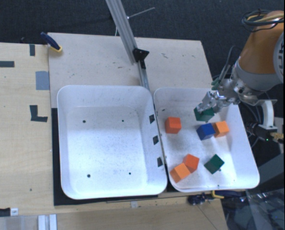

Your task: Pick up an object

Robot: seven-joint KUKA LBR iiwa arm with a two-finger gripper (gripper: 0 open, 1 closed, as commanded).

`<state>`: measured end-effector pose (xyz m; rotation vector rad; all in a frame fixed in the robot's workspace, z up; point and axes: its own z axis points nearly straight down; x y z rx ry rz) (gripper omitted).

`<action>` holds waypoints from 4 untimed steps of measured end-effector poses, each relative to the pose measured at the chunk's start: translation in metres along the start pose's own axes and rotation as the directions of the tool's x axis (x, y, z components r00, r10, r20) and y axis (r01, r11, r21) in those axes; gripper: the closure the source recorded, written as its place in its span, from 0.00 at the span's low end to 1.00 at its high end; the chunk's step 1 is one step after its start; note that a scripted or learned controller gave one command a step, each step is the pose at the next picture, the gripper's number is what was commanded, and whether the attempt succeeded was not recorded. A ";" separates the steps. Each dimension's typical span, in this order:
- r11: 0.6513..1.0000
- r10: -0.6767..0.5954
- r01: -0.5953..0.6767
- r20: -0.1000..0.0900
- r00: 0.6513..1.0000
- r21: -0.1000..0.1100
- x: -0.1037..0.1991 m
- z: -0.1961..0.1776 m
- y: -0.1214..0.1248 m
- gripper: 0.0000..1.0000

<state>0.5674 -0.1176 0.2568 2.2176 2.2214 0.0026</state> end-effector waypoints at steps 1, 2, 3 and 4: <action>1.000 -0.004 0.004 -0.001 1.000 0.006 0.048 0.016 0.020 1.00; 1.000 -0.004 0.004 -0.001 1.000 0.006 0.091 0.027 0.039 1.00; 1.000 -0.004 0.004 -0.002 1.000 0.004 0.133 0.025 0.059 1.00; 1.000 -0.005 0.005 -0.003 1.000 0.004 0.181 0.017 0.076 1.00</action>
